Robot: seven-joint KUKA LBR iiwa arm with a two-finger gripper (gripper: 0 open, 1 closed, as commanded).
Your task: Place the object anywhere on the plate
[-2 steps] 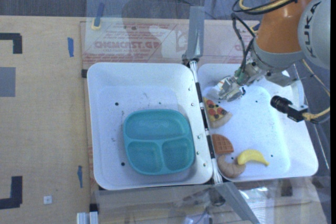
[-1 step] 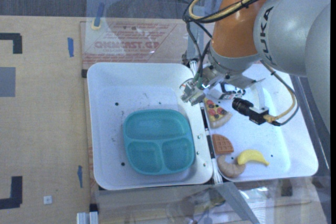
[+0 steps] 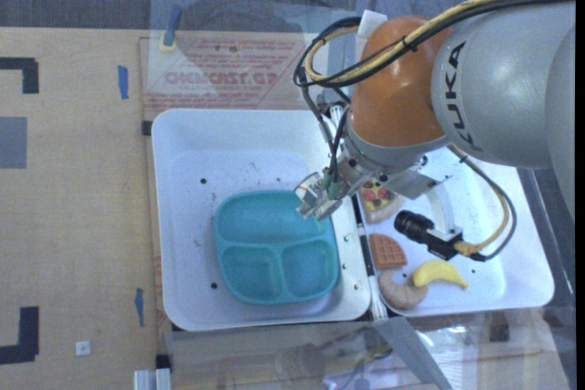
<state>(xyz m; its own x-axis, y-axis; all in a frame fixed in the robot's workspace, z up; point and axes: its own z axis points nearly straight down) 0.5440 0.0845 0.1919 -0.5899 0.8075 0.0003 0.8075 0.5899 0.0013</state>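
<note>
The arm is reached in from the right and bent down over the seam between the two bins, with the gripper (image 3: 319, 195) poised at the upper right rim of the blue divided plate (image 3: 274, 258) in the left bin (image 3: 183, 196). Whether anything is clamped cannot be told. A toy banana (image 3: 440, 274), a waffle (image 3: 388, 250) and a doughnut-like piece (image 3: 399, 291) are seen in the right bin (image 3: 526, 274). Bare bin floor lies left of the plate.

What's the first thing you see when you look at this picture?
The big grey arm with its orange band reaching in from the right. Below it, the gripper hangs over the top right edge of a blue plate in the left bin. In the right bin, a yellow banana stands out.
</note>
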